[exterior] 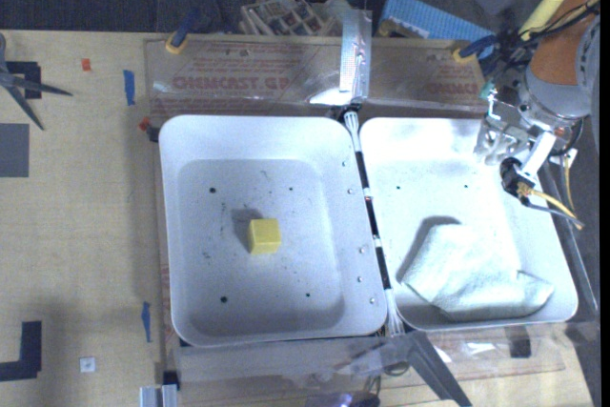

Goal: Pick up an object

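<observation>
We see two shallow white bins side by side. The left bin (pixel 191 157) holds a small yellow block (pixel 265 235) near its middle, lying alone on the floor of the bin. The right bin (pixel 419 157) holds a crumpled white cloth (pixel 472 274) toward its near corner. The gripper (pixel 512 152) hovers above the right bin's far right edge, well apart from the block; we cannot tell its grip.
</observation>
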`<state>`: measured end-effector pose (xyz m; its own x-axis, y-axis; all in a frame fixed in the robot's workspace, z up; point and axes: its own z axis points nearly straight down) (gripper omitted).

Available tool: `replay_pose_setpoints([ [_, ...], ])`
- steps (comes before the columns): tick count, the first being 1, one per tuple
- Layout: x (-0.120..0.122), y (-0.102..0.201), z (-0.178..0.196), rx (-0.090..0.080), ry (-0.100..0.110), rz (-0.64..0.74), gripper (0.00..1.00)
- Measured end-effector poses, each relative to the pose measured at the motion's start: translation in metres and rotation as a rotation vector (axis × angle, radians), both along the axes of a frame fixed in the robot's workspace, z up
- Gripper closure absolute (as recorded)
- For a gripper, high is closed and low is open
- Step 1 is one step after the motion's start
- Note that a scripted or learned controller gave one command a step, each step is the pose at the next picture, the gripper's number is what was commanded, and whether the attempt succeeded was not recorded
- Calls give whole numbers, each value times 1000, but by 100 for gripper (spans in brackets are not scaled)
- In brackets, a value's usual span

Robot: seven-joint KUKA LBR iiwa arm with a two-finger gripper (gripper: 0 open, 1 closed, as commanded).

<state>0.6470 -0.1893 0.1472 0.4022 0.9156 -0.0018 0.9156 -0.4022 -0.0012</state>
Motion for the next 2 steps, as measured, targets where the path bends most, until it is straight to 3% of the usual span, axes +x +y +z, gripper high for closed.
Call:
replay_pose_setpoints([
  [1,-8,11,108,0,1,13,100],
  [2,-7,12,116,-2,2,17,100],
])
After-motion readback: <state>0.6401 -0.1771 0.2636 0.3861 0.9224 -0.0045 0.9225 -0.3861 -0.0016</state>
